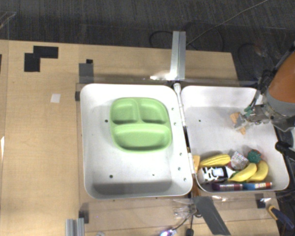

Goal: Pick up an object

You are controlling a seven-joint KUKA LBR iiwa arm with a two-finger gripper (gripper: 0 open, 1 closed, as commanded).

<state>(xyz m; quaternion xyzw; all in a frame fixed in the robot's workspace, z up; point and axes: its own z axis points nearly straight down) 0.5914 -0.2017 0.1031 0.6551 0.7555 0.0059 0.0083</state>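
Note:
My gripper (247, 116) hangs low over the right bin (211, 102), near its right wall, reaching in from the right. A small tan and orange piece (237, 120) lies right at its tip, touching or just beside it; whether it is held is not visible. A pile lies along the bin's front edge. It includes a yellow banana (215, 160), a second banana (250, 172), a teal object (254, 156), a black and white item (214, 173) and a red marker (243, 185).
The left bin (96, 146) holds a green divided plate (139, 123) near its middle. A metal post (178, 53) stands behind the seam between the bins. The arm's orange band (287, 82) looms over the right bin's right edge.

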